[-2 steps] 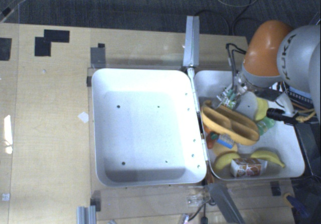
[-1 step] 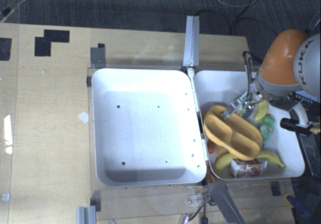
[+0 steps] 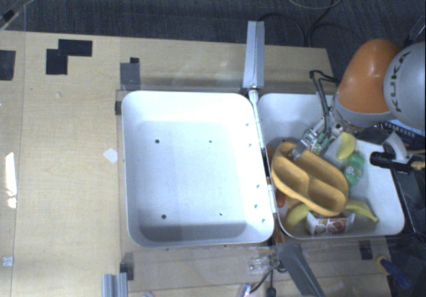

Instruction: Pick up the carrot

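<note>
My gripper hangs low in the right bin, at the far end of a mustard-yellow two-compartment dish, with the arm's grey wrist and orange band behind it. Its tip meets the dish's upper rim. No clear carrot shape stands out. A small orange-red bit peeks out under the dish by the bin's left wall, and I cannot tell what it is. The dish covers much of the pile.
Around the dish lie a banana, a second yellow fruit, a yellow piece, a green bottle and a white-and-red carton. The left bin sits beside, past a metal divider.
</note>
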